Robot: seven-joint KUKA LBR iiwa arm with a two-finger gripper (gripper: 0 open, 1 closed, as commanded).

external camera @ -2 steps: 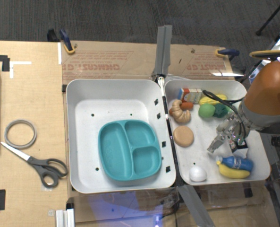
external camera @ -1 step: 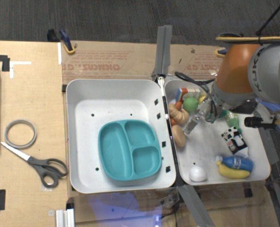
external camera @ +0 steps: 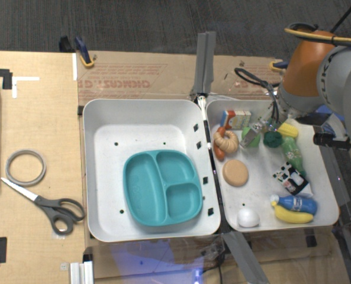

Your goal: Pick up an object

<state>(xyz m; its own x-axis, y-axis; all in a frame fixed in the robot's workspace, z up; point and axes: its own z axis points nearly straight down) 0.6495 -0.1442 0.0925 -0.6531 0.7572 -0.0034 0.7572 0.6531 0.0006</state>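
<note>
Well, the arm (external camera: 317, 76) comes in from three o'clock and bends down over the far end of the right bin (external camera: 329, 212), its orange band up at about one o'clock of the whole scene. The gripper (external camera: 263, 128) sits low among the clutter at the bin's twelve o'clock, right by a silvery-green thing (external camera: 250, 137) and a dark green lump (external camera: 273, 139); from where I stand I cannot tell how wide it is set, nor whether anything is caught in it.

Around it the right bin is crowded. A small pale box (external camera: 239, 119) lies at eleven o'clock of the gripper, an orange-and-cream knobbly toy (external camera: 225, 141) at nine o'clock against the bin's left wall. A tan round disc (external camera: 235, 173) sits near the bin's middle, a white ball (external camera: 248, 218) at its six o'clock. A yellow piece (external camera: 288, 129) and a green leafy strip (external camera: 293, 156) run down the right side, then a black-and-white packet (external camera: 290, 179), a blue bottle (external camera: 297, 203) and a banana (external camera: 293, 217) touching just beneath it.

The left bin (external camera: 104, 135) holds a teal divided tray (external camera: 162, 188), lying toward its five o'clock.

Out on the bench at nine o'clock lie a tape roll (external camera: 25, 166) and scissors (external camera: 48, 206).
</note>
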